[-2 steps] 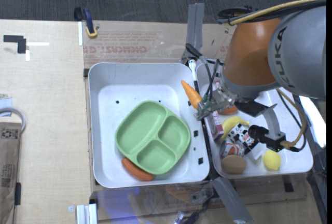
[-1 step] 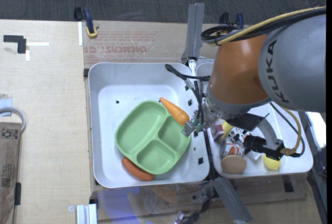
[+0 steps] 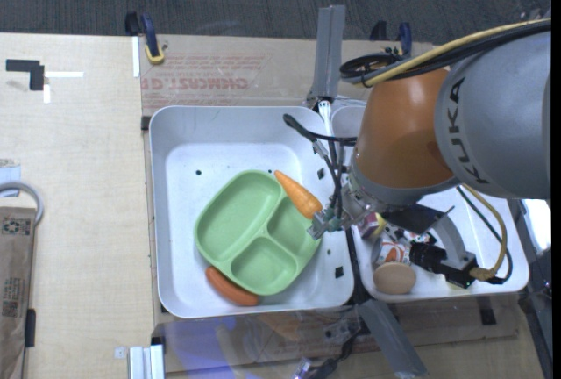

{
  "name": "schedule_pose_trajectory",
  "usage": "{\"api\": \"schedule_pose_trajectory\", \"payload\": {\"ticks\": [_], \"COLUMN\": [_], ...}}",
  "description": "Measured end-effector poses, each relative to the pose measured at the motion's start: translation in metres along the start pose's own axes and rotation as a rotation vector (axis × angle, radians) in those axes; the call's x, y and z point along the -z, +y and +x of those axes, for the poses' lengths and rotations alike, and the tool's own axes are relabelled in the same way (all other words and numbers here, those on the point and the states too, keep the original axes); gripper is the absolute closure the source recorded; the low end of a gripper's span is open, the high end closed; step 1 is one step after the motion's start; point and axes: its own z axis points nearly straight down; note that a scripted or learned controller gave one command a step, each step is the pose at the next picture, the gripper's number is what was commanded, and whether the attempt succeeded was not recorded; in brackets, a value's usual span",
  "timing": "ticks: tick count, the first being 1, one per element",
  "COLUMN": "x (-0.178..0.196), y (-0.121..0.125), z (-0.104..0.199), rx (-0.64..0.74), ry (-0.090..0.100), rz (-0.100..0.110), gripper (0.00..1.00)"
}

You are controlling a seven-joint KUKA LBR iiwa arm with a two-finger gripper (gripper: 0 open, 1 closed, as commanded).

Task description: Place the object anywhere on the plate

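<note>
Left bin (image 3: 171, 193), centre frame: holds a green divided plate (image 3: 232, 224), three compartments, tilted diagonally on the bin floor.

Carrot (image 3: 296, 193): orange, lies along the plate's upper-right rim, narrow tip pointing to the upper left, thick end toward the lower right. It overlaps the rim edge; not resolvable whether it rests on the rim or on the bin floor just outside. It is not inside any compartment.

Gripper (image 3: 324, 224): sits at the carrot's thick end, touching or just beside it, over the plate's right edge. Open, closed or clamped on the carrot: cannot tell, since the wrist hides the view.

Arm (image 3: 491, 105) enters from the right of the frame and covers much of the right bin (image 3: 513, 246).

An orange-red sausage (image 3: 230, 288) lies at the plate's lower-left edge, partly tucked under it. A tan egg (image 3: 394, 278) sits in the right bin, low in the frame.
</note>
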Motion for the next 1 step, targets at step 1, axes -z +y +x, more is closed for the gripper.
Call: {"api": "schedule_pose_trajectory", "payload": {"ticks": [1], "x": [0.0001], "y": [0.0001], "z": [0.0], "rx": [0.0], "ry": [0.0], "rz": [0.0], "gripper": [0.0]}}
